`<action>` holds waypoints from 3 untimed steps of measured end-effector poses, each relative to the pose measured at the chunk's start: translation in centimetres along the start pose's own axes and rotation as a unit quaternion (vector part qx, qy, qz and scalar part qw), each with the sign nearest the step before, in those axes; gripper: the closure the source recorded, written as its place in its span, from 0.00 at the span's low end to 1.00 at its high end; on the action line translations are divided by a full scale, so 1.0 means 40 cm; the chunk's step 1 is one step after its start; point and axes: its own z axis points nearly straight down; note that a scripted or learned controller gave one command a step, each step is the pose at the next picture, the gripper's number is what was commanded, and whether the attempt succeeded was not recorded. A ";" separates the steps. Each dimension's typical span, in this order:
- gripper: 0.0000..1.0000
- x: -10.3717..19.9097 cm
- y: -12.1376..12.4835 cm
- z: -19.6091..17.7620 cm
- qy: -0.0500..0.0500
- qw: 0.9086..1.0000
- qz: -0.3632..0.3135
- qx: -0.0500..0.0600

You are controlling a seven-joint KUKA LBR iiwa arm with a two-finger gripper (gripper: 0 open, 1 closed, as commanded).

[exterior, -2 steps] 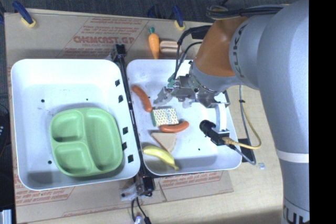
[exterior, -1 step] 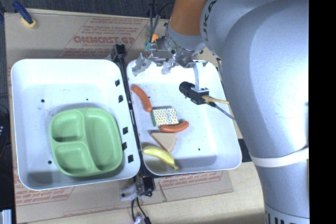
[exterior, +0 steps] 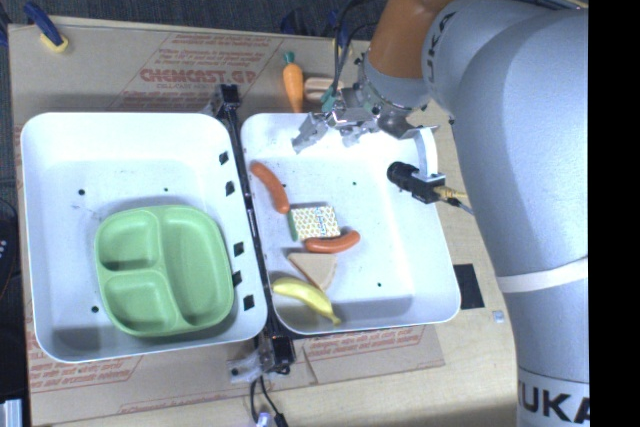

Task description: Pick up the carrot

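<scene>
Carrot (exterior: 292,85) lies on the cardboard-covered tabletop (exterior: 150,65), just outside the right bin's (exterior: 400,245) far rim, green top pointing away. End effector (exterior: 335,125) hovers over that bin's far edge, near the carrot but apart from it; fingers spread, nothing btwn them. In right bin: two sausages (exterior: 268,185) (exterior: 331,241), sandwich wedge (exterior: 314,265), banana (exterior: 303,298), small patterned block (exterior: 313,220). Left bin (exterior: 60,165) holds green divided plate (exterior: 165,270).

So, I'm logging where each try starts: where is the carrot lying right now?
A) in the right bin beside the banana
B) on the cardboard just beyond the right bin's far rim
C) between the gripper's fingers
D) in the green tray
B: the carrot lies on the cardboard, outside the right bin's far rim.
</scene>
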 end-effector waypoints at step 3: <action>1.00 -0.123 -0.089 0.008 0.001 0.985 -0.172 0.000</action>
